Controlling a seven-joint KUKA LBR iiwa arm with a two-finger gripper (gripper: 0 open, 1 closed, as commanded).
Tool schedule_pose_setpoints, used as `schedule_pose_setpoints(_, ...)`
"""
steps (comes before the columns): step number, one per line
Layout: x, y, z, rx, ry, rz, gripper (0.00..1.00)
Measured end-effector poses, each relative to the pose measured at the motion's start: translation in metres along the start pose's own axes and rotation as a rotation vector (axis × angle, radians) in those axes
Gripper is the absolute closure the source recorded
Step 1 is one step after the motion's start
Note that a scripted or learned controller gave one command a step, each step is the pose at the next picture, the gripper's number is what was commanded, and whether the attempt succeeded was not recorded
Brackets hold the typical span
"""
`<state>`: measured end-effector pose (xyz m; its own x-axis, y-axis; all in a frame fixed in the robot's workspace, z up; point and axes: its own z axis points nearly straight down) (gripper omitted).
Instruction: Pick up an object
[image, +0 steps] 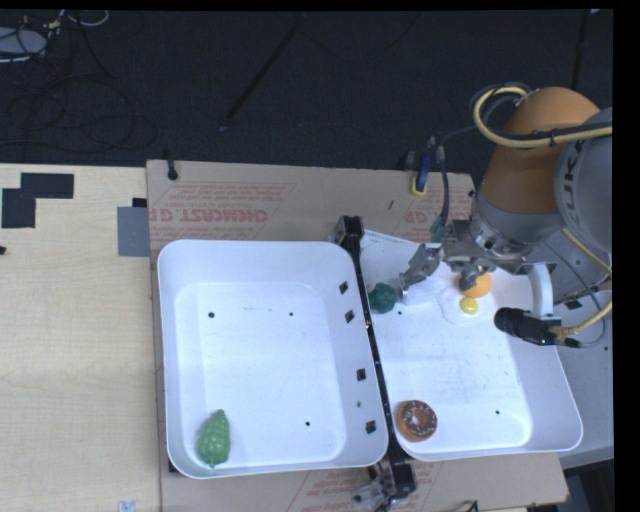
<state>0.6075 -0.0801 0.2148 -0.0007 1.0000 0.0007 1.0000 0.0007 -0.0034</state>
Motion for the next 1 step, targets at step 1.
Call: schedule_pose_setpoints(1, -0.0637, -0.0037, 0.0381, 0.003, -0.003, 0.006, 0.0)
